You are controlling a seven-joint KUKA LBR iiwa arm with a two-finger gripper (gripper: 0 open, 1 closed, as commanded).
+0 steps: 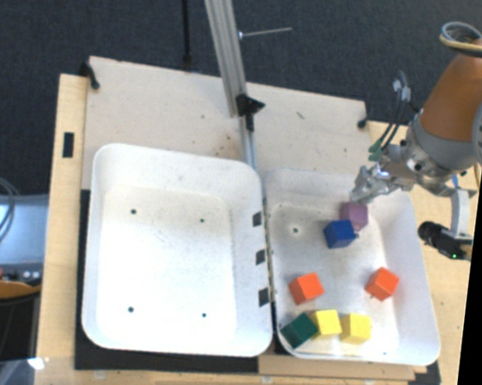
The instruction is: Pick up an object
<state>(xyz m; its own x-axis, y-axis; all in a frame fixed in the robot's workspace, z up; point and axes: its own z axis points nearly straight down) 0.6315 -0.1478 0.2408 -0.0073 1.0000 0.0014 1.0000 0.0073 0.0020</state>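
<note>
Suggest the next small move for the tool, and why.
Probably a short straight descent onto the purple block. The tool sits just above it in the right bin, and the blue block touches the purple one's lower left, so sideways motion risks a nudge.

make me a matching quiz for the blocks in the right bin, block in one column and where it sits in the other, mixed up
Column one:
1. purple block
2. green block
3. blue block
4. the orange block nearer the bin's right wall

Column two:
A. at the near left corner of the right bin, beside a yellow block
B. right under the gripper
C. alone on the right side, apart from the others
D. touching the purple block, just nearer the camera

Pairs: 1-B, 2-A, 3-D, 4-C
</note>
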